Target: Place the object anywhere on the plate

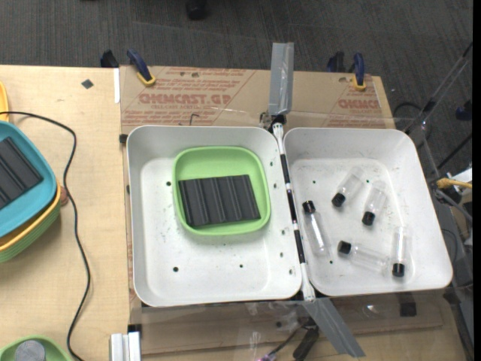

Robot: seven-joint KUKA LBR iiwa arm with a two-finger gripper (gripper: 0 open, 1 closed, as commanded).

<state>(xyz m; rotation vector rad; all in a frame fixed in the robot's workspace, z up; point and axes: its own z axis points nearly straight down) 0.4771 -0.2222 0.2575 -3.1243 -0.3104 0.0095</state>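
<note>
1. We see two white bins side by side: the left bin holds a green plate toward its 12 o'clock side.
2. A dark ribbed mat lies flat on the plate.
3. The right bin holds five clear tubes with black caps, all apart from the plate.
4. One tube lies at 9 o'clock, near the divider; another tube sits at 4 o'clock.
5. We cannot tell the gripper's state.
</note>
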